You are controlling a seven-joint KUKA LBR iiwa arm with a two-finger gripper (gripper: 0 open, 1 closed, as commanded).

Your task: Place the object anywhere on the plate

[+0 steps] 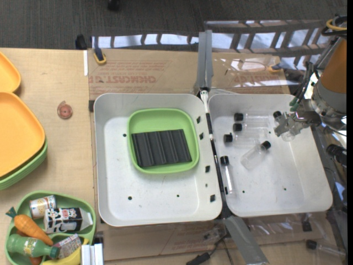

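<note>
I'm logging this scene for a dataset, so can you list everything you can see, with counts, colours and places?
Bins: two, white, side by side on the bench.
Plate: one, green, left bin.
Ridged block: one, dark grey, on the plate.
Clear bottles: several, black-capped, right bin; exact count unclear.
Orange plates: stacked, far left.
Bowl of toy food: one, green, bottom left.
Gripper: one, grey, over the right bin's upper right.

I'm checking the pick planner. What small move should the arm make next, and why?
Probably lower the gripper toward the clear bottle lying in the right bin. The gripper sits up and to the right of it, holding nothing visible, and the green plate in the left bin bears only a dark mat.
</note>
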